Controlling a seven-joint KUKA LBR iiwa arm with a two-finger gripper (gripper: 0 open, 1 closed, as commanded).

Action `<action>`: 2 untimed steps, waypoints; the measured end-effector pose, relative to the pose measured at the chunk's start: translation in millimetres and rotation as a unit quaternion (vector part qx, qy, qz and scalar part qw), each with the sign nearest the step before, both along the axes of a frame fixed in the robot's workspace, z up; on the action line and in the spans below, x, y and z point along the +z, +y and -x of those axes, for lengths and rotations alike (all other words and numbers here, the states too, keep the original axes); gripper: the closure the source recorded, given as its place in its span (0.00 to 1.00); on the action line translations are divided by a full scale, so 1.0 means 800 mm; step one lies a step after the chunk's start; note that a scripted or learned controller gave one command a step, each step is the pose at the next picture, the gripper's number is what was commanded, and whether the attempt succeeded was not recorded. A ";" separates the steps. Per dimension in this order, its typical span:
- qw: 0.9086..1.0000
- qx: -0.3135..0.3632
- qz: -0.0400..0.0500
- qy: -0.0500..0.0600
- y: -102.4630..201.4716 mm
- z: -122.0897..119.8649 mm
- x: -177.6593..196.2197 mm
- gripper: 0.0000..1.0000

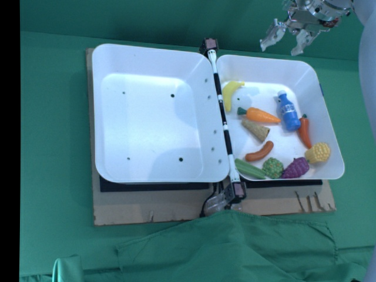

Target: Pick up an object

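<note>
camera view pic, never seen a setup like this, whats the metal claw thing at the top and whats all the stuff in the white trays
The camera sits fixed above a bench, looking down at a slant. The claw is the gripper of a robot arm reaching in from the right. Its fingers are spread open and hold nothing; it hangs above the far edge of the right bin.

That bin holds toy food: a banana, a carrot, a blue bottle, a corn cob, purple grapes and some others. The left bin lies beside it. The job is to pick up one object.
</note>
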State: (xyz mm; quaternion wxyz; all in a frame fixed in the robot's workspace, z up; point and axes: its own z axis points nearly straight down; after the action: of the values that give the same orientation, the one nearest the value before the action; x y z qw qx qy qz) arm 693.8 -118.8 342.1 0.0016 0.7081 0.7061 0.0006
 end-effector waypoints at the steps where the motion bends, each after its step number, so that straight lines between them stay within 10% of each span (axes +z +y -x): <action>1: 1.000 0.000 0.000 0.000 0.000 0.000 0.000 0.00; 2: 1.000 -0.002 0.000 0.005 -0.047 0.003 -0.122 0.00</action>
State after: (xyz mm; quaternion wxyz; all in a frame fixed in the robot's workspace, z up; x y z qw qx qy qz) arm 691.5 -156.6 244.7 -0.0016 0.7097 0.7045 -0.0030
